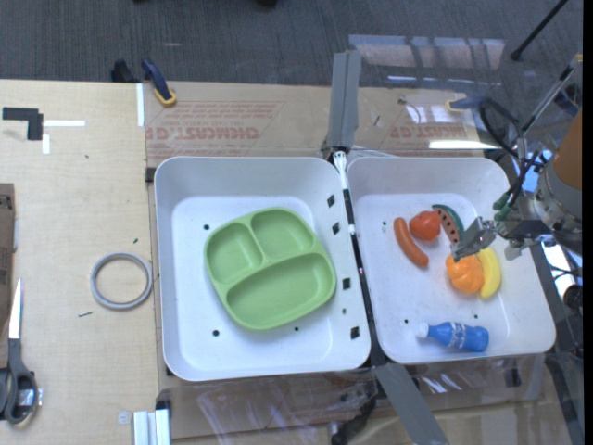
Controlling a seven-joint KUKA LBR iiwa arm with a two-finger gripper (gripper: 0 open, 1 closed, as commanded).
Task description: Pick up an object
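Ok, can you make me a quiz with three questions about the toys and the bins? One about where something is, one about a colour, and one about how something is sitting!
1. Where is the green divided plate?
A. In the left bin
B. In the right bin
C. On the wooden bench

2. What colour is the bottle in the right bin?
A. Red
B. Blue
C. Yellow

3. How is the bottle sitting?
A. Standing upright
B. Lying on its side
C. Hanging from the gripper

Answers:
1. A, the plate rests in the left bin, away from the toy food.
2. B, its body is blue with a white cap end.
3. B, it lies flat near the front of the bin, while the gripper is further back by the toy orange, banana and watermelon slice.
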